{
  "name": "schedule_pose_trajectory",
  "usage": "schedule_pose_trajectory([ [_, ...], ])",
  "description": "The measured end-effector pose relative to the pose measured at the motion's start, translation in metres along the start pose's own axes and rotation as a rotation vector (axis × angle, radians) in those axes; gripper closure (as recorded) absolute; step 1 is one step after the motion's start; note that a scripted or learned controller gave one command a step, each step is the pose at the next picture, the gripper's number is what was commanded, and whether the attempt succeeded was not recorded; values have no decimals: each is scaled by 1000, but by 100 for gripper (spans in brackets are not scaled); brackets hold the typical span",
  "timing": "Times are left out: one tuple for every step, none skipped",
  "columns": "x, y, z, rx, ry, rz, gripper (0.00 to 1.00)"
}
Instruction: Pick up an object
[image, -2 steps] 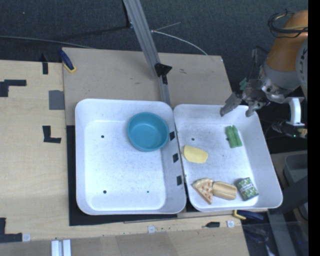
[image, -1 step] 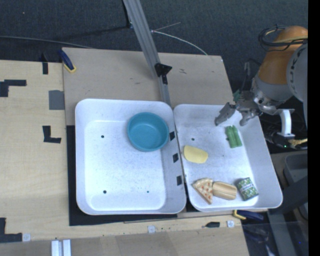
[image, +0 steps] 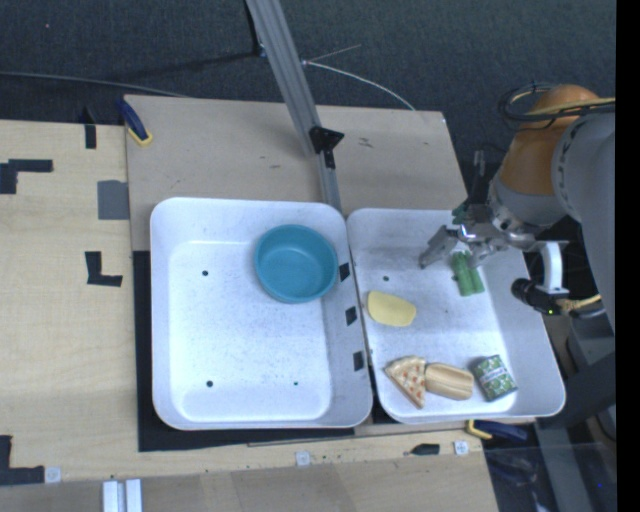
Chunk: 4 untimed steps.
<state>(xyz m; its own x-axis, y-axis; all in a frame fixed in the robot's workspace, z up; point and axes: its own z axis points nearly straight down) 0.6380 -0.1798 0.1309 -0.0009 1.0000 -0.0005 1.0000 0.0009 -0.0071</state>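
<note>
A pale wooden bench (image: 60, 300) carries two shallow white bins side by side, on a dark mat. The gripper (image: 462, 243) hangs over the right bin (image: 520, 340) near its 1 o'clock corner, its two grey fingers spread open with nothing between them. Just below it, at about 5 o'clock from the fingers, a green cylinder (image: 466, 274) lies in the bin; it is small, bright green with a paler upper end, and lies nearly along the bin's long axis. I cannot tell whether a fingertip touches it.

Going outward in the right bin: a yellow lump (image: 391, 309) sits toward 9 o'clock of the bin's middle. Along the 6 o'clock edge lie a pizza slice (image: 407, 379), a bun (image: 449, 381) touching it, and a small green can (image: 494, 377) just beside the bun at 3 o'clock.

The left bin (image: 200, 350) holds a blue bowl (image: 295, 262), upright, near its 1 o'clock corner.
</note>
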Motion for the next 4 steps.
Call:
schedule_pose_trajectory([
  [1,0,44,-6,-2,-1,0],
  [1,1,32,-7,-2,-3,100],
  [5,0,-11,-10,0,-1,100],
  [-3,6,-62,-11,-1,-2,100],
])
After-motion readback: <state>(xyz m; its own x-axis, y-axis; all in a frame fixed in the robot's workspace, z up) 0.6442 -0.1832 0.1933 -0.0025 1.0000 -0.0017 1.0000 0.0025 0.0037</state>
